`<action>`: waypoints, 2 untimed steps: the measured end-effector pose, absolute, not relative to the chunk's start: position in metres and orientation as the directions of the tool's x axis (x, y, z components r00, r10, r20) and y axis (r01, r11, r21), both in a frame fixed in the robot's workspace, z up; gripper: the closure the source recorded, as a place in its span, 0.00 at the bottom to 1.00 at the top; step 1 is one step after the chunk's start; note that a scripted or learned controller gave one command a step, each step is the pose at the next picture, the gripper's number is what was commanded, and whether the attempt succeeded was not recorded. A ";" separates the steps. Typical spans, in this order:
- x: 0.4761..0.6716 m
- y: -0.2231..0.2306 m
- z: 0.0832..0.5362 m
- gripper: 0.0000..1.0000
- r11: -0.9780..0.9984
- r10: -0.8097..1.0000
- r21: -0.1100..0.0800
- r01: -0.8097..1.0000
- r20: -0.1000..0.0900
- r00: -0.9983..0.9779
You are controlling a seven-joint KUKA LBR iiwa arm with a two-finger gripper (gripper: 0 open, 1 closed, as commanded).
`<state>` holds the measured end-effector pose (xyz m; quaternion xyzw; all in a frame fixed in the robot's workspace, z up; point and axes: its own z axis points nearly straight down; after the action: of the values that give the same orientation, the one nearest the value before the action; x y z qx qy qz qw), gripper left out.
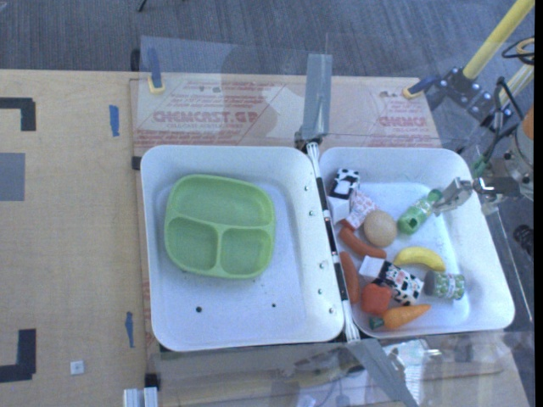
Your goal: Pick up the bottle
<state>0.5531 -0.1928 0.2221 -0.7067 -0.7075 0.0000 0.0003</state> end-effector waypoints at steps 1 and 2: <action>0.597 -0.190 0.092 0.00 0.080 0.997 0.004 0.997 -0.002 -0.080; 0.598 -0.190 0.102 1.00 0.080 0.997 0.006 0.997 -0.002 -0.080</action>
<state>0.5979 -0.1899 0.1017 -0.6784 -0.7347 -0.0016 -0.0030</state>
